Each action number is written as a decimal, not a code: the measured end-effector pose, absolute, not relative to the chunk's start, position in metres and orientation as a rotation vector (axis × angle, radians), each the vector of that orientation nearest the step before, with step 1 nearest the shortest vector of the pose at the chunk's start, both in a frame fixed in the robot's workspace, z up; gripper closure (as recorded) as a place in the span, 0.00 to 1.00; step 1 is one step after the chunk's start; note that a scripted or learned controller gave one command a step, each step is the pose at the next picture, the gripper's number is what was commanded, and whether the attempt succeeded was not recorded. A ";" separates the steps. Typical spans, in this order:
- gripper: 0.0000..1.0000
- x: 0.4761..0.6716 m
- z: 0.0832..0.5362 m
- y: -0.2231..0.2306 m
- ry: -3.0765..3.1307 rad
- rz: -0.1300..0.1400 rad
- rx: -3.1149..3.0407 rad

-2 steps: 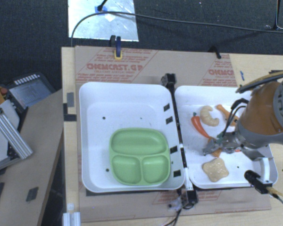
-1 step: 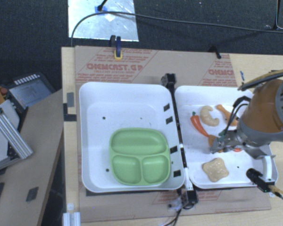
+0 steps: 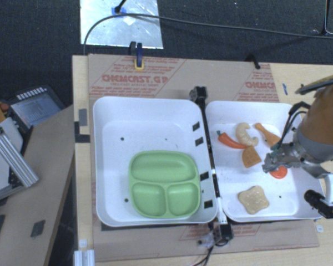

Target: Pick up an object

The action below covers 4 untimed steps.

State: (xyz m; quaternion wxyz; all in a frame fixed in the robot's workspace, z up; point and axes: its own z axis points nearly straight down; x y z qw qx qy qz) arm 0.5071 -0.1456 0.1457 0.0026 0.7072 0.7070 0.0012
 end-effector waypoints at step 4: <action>1.00 0.533 0.219 -0.028 2.234 0.004 2.210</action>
